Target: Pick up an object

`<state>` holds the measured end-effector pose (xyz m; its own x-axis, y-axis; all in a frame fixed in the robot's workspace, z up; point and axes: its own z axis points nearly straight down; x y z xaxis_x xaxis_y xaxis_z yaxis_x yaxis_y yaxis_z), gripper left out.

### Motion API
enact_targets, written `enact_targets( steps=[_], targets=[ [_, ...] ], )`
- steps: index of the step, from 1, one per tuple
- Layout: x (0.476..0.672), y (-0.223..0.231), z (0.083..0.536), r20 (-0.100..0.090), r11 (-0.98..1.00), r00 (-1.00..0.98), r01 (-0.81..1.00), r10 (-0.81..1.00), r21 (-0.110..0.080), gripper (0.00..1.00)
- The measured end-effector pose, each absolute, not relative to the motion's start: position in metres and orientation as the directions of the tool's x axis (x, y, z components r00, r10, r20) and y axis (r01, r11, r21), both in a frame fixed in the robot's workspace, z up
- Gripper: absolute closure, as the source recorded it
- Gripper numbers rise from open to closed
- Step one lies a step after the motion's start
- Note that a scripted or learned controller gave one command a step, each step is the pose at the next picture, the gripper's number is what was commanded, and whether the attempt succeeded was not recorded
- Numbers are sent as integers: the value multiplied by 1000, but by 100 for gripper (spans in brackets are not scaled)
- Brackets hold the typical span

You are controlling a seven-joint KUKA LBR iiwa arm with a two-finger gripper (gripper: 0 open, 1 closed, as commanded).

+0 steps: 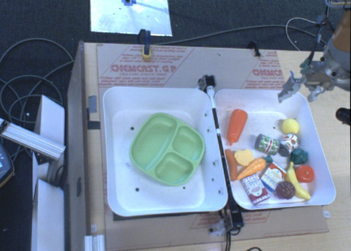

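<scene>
My gripper hangs open above the far right corner of the right bin, its two grey fingers spread apart with nothing between them. Below it in that bin lie toy foods: a tall orange-red bottle, a yellow lemon, a small can, a carrot, a banana, a red tomato, a dark green piece, a red-and-white carton and a dark round fruit.
The left bin holds a green divided plate. A black clamp strip runs along the seam between the bins. Cables trail over the floor at the left and behind the bench.
</scene>
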<state>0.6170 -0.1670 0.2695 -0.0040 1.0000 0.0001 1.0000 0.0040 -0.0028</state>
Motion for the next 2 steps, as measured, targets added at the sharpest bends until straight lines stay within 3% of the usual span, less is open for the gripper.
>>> enact_targets(
  steps=[1, 2],
  targets=[
    [594, -207, 172, 1, 1, -1, 1000, 1000, -5, 0],
    [590, -165, 89, 2, 5, -5, 1000, 1000, -6, 0]
  ],
)
